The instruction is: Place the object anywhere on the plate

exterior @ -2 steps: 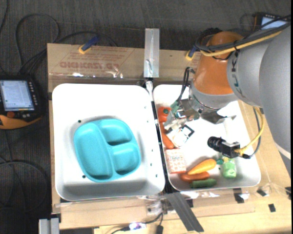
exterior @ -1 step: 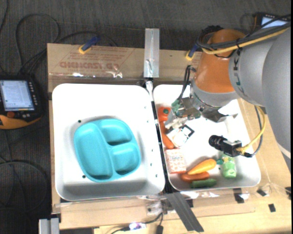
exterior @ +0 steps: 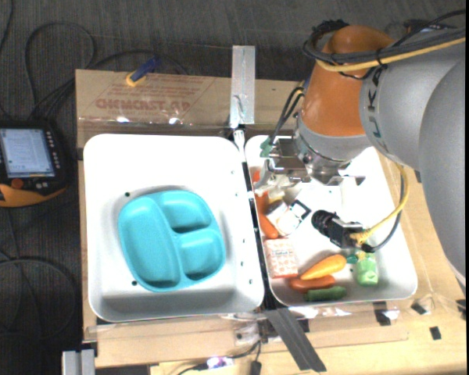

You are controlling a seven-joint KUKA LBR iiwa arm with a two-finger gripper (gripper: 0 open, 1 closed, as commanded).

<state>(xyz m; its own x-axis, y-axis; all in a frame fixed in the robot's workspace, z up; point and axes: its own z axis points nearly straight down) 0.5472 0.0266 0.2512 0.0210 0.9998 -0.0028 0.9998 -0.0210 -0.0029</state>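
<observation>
Carrot lies in right bin near front, among packets and green pieces; blue plate sits in left bin. My hand hovers low over bin's back-left clutter, grip state can't tell. Best to pick one isolated item, lift clear of divider.

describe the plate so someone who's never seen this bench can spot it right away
Two shallow white bins sit side by side; look in the left bin. Lying alone on its floor is the turquoise plastic plate with rounded corners, moulded into three compartments, one large and two smaller. The right bin holds small, mostly orange and green items under the grey arm's gripper.
</observation>
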